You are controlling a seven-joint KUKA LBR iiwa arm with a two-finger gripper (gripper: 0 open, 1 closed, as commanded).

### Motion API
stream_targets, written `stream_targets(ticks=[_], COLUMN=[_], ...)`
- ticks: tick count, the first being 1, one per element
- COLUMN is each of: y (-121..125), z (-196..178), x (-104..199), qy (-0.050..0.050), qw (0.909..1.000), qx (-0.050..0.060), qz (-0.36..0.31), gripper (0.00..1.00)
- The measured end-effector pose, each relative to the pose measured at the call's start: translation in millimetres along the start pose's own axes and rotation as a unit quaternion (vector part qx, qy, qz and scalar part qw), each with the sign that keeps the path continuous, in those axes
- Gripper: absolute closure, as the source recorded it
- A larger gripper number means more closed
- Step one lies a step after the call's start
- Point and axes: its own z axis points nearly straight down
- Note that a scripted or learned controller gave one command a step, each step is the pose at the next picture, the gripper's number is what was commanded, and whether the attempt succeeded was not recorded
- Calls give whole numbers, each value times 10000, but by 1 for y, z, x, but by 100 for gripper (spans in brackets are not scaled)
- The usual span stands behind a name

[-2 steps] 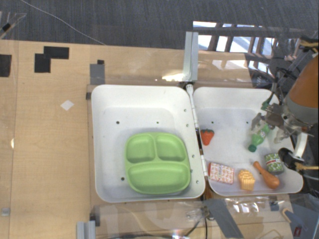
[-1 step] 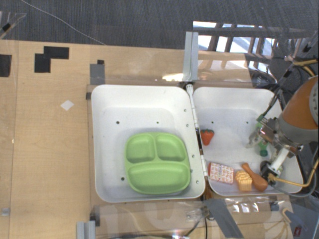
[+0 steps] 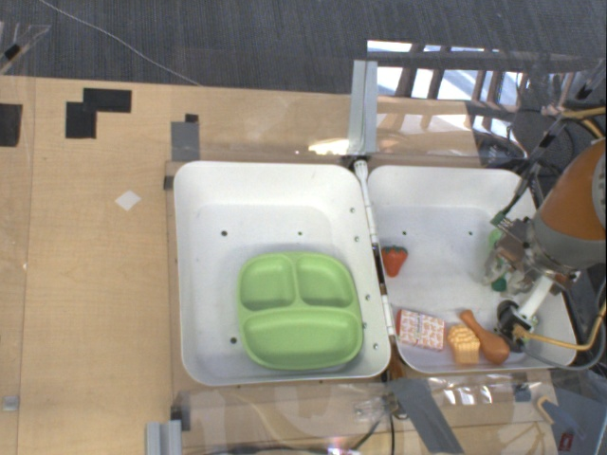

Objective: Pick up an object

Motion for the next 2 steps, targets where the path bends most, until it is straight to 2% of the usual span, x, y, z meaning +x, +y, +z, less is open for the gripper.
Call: stream_targets(ticks=[1,2], y=[-10,25], z=[-24,-58], x=[26,109], qy=[-42,-40], qw=[9900,9700], qx=[81,116], qz=[-1409,-2427], gripper=[100,100])
